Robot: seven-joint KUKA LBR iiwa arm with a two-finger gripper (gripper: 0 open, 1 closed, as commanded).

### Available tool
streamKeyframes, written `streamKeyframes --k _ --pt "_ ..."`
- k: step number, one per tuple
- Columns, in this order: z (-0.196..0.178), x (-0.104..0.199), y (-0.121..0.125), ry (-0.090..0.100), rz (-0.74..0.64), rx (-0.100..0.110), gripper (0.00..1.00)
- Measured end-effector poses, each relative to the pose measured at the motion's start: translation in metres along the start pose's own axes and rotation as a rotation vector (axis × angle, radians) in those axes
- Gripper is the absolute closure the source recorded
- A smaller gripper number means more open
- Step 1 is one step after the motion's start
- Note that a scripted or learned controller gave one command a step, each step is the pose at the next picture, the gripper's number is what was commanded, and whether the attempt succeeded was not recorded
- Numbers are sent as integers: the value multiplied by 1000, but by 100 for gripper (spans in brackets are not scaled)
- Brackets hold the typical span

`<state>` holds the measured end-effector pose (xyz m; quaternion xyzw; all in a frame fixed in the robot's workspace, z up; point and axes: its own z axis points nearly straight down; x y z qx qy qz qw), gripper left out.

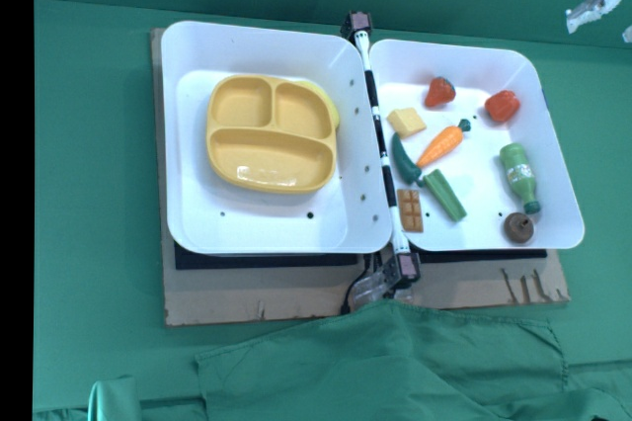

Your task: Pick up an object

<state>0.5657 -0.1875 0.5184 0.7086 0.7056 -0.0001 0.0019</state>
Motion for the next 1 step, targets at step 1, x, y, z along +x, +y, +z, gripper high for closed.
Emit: streamKeyframes --k 1 --pt "26 1 37 0 -2 2 0"
